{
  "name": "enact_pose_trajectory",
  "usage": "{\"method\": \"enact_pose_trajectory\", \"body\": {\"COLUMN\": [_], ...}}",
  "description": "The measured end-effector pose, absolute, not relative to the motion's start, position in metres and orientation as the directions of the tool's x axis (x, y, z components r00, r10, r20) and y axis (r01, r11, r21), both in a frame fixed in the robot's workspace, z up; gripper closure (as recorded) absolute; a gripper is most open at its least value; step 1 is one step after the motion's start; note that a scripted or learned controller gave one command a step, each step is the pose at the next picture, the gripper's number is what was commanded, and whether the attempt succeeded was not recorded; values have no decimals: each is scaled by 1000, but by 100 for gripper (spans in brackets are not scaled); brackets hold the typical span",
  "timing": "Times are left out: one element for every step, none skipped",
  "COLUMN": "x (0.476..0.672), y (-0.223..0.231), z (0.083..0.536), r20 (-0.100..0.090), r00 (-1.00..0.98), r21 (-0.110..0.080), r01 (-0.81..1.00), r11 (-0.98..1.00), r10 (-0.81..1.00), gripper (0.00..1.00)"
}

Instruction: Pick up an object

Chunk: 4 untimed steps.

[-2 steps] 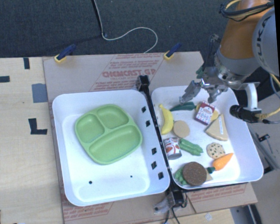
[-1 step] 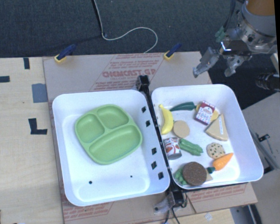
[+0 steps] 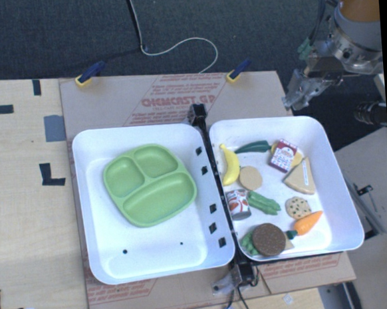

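Observation:
The right bin [image 3: 334, 173] holds several toy foods: a yellow banana [image 3: 229, 164], a green chili [image 3: 251, 147], a red carton [image 3: 282, 155], a tan round biscuit [image 3: 251, 177], a pale wedge of bread [image 3: 300, 177], a small can [image 3: 238, 203], a green pickle [image 3: 264, 203], a chip cookie [image 3: 297, 207], an orange carrot [image 3: 307, 223] and a brown patty [image 3: 269, 239]. My gripper [image 3: 303, 92] hangs high beyond the bin's far right corner, off to the side of the foods, open with nothing in it.
A green divided plate [image 3: 150, 184] lies in the left bin [image 3: 91, 212]. Black clips run along the ridge where both bins meet [image 3: 209, 182]. A white cable [image 3: 172, 49] loops across the dark floor behind the cardboard sheet [image 3: 176, 98].

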<state>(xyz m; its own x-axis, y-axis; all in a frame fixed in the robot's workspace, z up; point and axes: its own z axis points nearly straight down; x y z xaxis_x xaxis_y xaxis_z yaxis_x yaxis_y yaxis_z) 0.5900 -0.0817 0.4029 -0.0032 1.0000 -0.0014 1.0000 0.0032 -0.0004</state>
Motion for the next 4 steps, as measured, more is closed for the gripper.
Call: {"method": "enact_pose_trajectory", "body": {"x": [590, 544, 479, 484], "y": [-81, -41, 13, 58], "z": [413, 298, 204, 320], "r20": [-2, 2, 2, 2], "r00": [-4, -2, -3, -7], "r21": [-1, -13, -14, 6], "r01": [1000, 1000, 1000, 1000], "r11": [4, 2, 3, 7], "r10": [1000, 1000, 1000, 1000], "gripper": [100, 100, 100, 100]}}
